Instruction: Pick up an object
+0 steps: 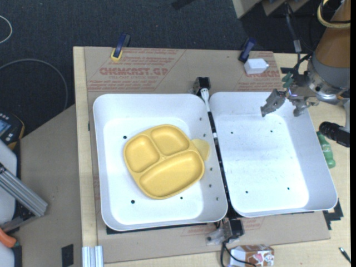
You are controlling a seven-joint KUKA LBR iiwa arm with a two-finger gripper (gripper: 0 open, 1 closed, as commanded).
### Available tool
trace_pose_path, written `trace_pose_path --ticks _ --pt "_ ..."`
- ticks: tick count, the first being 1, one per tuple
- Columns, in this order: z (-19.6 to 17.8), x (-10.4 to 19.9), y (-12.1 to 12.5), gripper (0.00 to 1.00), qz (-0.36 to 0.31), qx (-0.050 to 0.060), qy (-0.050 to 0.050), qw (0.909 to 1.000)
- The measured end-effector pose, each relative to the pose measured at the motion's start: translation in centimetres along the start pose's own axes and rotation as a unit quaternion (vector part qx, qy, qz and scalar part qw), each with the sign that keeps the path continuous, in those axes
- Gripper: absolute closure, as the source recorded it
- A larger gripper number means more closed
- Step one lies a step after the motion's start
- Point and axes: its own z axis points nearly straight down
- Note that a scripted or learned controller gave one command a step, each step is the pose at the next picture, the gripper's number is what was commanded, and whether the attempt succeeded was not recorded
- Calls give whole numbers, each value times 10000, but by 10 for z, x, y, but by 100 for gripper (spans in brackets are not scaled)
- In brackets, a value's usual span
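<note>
Yellow divided plate (163,160) sits flat mid left bin (105,115) near bench's front edge, while jaws (283,102) hang spread and empty over right bin's (311,193) back edge, so nothing's grasped yet.

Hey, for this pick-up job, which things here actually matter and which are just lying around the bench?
Part of the job:
- yellow divided plate, in the left bin
- gripper, above the right bin

Just lying about:
- green marker by the right bin's edge
- white block on the cardboard
- yellow-tipped clamp at the cardboard's top edge
</note>
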Motion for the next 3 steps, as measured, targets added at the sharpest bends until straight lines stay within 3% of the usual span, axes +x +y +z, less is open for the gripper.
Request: trace_pose_path --ticks 1,2,3 --pt "-74 33 -72 0 -12 -28 4 10000" --pt "-137 60 -119 0 -14 -48 -2 10000" --pt "-266 187 -113 0 -78 -95 25 9999"
